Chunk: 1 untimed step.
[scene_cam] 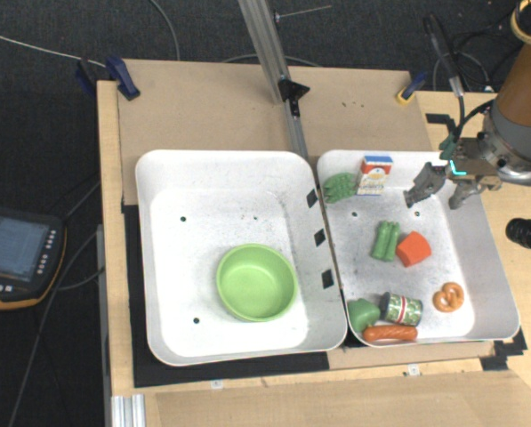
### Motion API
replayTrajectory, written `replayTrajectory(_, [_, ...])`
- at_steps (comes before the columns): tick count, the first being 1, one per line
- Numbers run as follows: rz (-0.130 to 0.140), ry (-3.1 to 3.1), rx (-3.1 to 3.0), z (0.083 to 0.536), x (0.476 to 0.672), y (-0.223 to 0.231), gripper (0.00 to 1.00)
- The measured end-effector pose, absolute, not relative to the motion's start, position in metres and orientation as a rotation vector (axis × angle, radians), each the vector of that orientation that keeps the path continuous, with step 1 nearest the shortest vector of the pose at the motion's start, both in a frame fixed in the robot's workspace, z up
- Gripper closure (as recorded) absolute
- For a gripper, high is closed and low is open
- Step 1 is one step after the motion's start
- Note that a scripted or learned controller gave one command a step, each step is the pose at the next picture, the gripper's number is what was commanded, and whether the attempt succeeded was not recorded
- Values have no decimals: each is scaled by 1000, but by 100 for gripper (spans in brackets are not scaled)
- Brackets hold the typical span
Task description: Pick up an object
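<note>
Camera view, from left to right: a green cucumber (386, 240) and an orange block (414, 249) are seen side by side in the right bin (492, 265). Both lie below and slightly left of the gripper (444, 188), whose fingers are spread apart and hold nothing. The cucumber's long axis runs almost upright in the view; the block is a small, bright, compact cube.

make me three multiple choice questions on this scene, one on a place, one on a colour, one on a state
1. Where is the green bowl?
A. in the left bin
B. in the right bin
C. on the floor

2. What colour is the block beside the green cucumber?
A. blue
B. orange-red
C. white

3. What is between the fingers of the gripper?
A. the pretzel
B. the small carton
C. nothing

Answers: 1 A, the bowl sits alone on the left bin's floor. 2 B, the block is plainly orange-red. 3 C, the fingers stand apart above the right bin with nothing between them.
</note>
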<state>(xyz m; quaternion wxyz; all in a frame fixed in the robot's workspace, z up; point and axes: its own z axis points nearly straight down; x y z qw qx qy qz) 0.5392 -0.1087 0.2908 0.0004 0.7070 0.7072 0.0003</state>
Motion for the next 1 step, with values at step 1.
replayTrajectory(1, [1, 2221, 2221, 291, 539, -109, 0])
